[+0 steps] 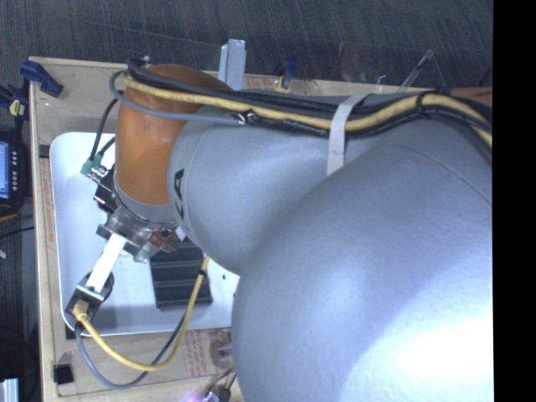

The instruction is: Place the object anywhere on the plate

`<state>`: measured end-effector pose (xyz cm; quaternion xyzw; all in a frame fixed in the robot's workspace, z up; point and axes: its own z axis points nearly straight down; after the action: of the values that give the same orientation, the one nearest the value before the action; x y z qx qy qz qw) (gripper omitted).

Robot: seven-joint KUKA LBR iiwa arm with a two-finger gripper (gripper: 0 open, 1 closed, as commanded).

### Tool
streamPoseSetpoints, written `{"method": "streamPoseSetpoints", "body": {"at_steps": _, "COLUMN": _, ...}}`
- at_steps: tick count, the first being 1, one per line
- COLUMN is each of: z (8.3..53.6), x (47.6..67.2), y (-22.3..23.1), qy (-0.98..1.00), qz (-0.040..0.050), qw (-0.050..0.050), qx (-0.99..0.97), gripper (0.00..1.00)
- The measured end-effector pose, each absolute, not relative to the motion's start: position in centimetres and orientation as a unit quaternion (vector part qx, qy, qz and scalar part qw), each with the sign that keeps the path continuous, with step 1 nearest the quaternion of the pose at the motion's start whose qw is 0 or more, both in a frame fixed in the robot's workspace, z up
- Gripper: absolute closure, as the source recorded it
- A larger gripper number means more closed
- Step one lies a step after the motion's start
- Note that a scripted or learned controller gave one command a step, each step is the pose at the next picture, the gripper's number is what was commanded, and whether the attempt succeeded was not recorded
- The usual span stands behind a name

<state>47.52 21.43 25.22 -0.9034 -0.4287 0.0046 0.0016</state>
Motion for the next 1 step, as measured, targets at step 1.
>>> {"method": "streamPoseSetpoints", "body": {"at_steps": 1, "z": 26.10, "x": 47.45, "y": 21.56, "qy": -0.432, "qz": 0.0074, "qw": 0.003, "qx": -0.902, "gripper": 1.00}}
